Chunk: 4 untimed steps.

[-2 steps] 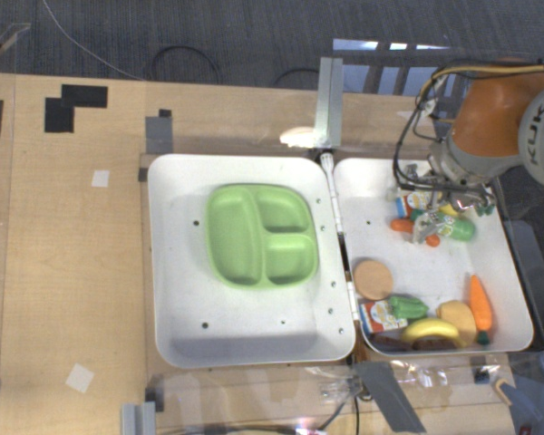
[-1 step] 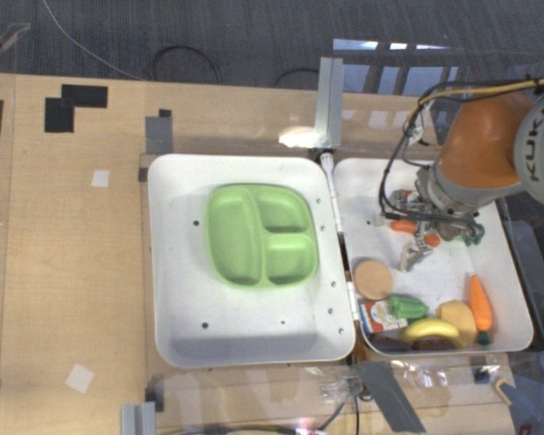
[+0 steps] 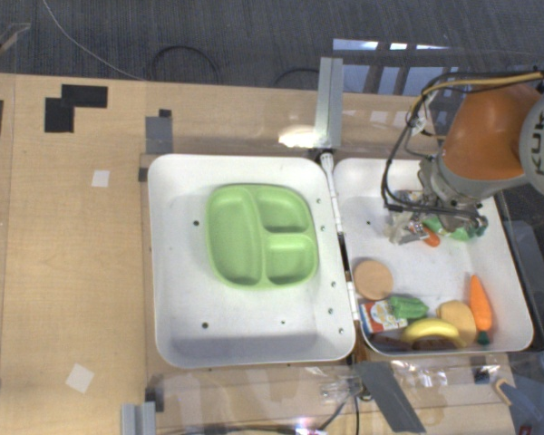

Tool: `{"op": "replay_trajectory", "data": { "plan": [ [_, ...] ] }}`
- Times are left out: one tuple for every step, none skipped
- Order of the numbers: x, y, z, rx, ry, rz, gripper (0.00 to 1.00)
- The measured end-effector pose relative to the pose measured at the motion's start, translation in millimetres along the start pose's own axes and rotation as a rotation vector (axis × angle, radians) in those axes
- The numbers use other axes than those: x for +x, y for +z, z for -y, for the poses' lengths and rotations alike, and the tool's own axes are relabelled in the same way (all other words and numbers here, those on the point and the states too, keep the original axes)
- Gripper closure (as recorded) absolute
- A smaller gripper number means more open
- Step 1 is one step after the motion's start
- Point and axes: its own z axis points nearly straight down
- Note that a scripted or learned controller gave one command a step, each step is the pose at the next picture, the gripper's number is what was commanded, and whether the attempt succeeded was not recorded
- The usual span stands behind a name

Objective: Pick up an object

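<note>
Camera view: the arm [image 3: 490, 139] comes in from the right and hangs over the back half of the right bin [image 3: 367, 184], its gripper [image 3: 426, 229] low above the bin floor. Right at the gripper sit small bits of colour, an orange-red scrap [image 3: 432, 239] and a green piece [image 3: 462, 233], but the wrist covers the working end (so whether anything is actually gripped, or merely lying under it, cannot be told).

The other candidates lie well apart from the gripper, toward the bin's front edge. A round tan disc [image 3: 374, 278], perhaps a cookie, lies near the left wall. In front of it is a red-and-white packet [image 3: 378, 315] with a green vegetable [image 3: 408, 308] touching it. A banana [image 3: 431, 331] lies along the front wall, beside a pale roundish item [image 3: 456, 315], maybe a potato. A carrot [image 3: 480, 303] lies lengthwise near the right wall.

The left bin [image 3: 177, 243] bears a green divided plate [image 3: 258, 236] near its centre.

As a judgement: the pick looks unfinished. Nothing is seen lifted clear of the bin, so a confirmed grasp and the lift remain.
</note>
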Motion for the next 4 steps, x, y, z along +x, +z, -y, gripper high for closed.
{"op": "replay_trajectory", "data": {
  "plan": [
    [-10, -85, 61, 0.0, -0.074, -0.012, 1.0],
    [-10, -81, 58, -0.006, -0.077, -0.017, 0.0],
    [-43, 0, 60, 0.003, -0.141, -0.004, 0.0],
    [53, 14, 21, -0.006, -0.136, -0.018, 0.0]
  ]
}}
